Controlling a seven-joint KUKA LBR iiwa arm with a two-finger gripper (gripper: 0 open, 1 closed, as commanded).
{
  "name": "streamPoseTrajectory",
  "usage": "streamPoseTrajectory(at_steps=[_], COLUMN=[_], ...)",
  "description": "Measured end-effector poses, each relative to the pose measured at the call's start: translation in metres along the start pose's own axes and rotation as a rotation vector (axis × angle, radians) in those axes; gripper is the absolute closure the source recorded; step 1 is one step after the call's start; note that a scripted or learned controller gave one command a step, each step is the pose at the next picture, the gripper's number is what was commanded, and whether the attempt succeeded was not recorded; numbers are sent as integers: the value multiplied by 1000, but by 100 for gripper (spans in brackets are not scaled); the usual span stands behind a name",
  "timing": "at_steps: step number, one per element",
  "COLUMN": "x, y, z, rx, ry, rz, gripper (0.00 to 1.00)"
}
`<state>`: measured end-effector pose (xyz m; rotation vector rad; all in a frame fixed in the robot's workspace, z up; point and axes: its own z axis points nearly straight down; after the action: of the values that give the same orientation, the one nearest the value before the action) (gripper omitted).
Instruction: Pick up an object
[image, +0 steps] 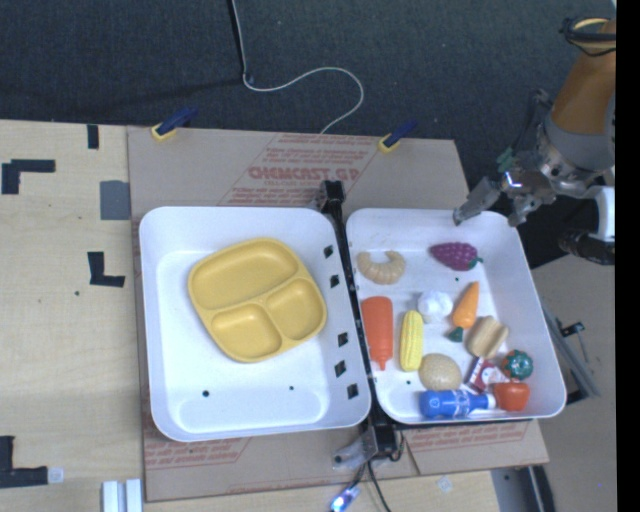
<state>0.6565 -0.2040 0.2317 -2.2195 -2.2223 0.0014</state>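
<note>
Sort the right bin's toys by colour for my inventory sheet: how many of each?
Orange: 2, hot dog, carrot
Yellow: 1, corn
Tan: 3, croissant, potato, bun
Purple: 1, grapes
Blue: 1, bottle
Red: 1, tomato
White: 1, small lump
Total: 10

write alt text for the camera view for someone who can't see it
A grey robot arm's gripper hovers over the far rim of the right white bin, which holds toy food including grapes, a carrot and corn. The left bin holds a yellow divided plate.
</note>
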Motion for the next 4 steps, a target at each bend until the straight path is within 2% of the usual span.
streamPoseTrajectory(at_steps=[1,2,3,4], x=[-21,-20,-20,-20], y=[-73,-126,-124,-162], z=[-135,-213,-219,-154], rx=[-7,-7,-3,7], ry=[-3,-3,-3,2], rz=[3,2,0,3], gripper=[0,0,100,100])
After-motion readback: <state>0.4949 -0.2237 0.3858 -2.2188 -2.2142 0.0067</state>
